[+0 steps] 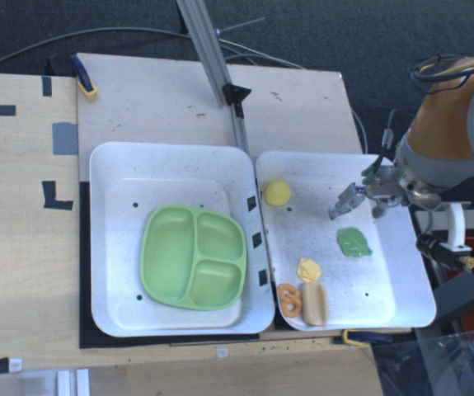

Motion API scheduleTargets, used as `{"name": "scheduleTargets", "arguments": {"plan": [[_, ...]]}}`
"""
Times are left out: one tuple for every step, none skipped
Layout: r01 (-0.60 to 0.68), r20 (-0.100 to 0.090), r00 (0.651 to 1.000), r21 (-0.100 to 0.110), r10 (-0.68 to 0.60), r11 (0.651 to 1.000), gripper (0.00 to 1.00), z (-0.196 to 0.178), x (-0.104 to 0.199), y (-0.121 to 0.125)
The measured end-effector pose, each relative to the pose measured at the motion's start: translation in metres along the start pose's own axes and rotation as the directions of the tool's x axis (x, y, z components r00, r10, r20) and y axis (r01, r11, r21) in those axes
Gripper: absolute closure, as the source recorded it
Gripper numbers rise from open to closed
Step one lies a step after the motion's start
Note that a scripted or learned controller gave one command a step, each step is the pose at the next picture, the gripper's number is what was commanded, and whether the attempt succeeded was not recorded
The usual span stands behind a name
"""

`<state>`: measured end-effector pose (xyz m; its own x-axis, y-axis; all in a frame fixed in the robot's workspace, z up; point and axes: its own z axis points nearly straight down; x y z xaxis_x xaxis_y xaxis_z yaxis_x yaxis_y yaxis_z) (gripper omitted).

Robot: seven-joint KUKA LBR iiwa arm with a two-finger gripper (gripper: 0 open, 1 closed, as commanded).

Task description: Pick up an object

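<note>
Two white bins sit side by side on a light wooden bench (22, 246), and the floor behind it is dark grey. A big green plate (194, 256) with three parts lies in the left bin (113, 172). The right bin (401, 295) holds a green lump (354, 242), a hot dog (313, 303), a pretzel (288, 299), a yellow ball (278, 193) and a small yellow piece (308, 269). The gripper (360, 200) hangs over the right bin, near the green lump, its fingers apart with nothing between them.
</note>
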<state>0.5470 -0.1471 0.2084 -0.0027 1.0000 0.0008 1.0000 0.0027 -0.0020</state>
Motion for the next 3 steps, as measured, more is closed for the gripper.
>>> {"name": "scheduleTargets", "arguments": {"plan": [[0.000, 0.000, 1.000, 0.000, 0.000, 1.000, 0.00, 0.000, 0.000, 0.000], [-0.001, 0.000, 1.000, 0.006, 0.001, 1.000, 0.00, 0.064, -0.002, 0.001], [-0.001, 0.002, 1.000, -0.001, 0.001, 1.000, 0.00, 0.115, -0.002, 0.001]]}}
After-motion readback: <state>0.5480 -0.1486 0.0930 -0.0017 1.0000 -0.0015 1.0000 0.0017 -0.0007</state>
